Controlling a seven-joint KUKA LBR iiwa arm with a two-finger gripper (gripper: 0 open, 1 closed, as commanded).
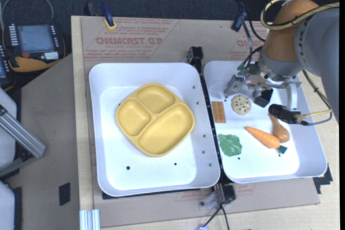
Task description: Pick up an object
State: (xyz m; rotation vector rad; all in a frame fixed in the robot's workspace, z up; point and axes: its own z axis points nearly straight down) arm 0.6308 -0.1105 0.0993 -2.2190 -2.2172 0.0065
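The right bin point(307, 161) holds a round speckled cookie point(241, 104), a brown cracker strip point(218, 112), a green leafy piece point(230, 144), an orange carrot point(262, 137) and a brown pear-shaped item point(279, 130). My gripper point(246, 85) hangs over the far part of this bin, just beyond the cookie and slightly to its right. Nothing can be seen held in it. The arm's orange band point(283, 29) sits above it, at the bin's far right.
A yellow divided plate point(155, 118) lies in the left bin point(102, 132). A black divider with clamps point(195, 55) runs between the bins. Cables point(302, 114) trail from the wrist across the right bin's right side. A pendant point(33, 43) rests off the bench at far left.
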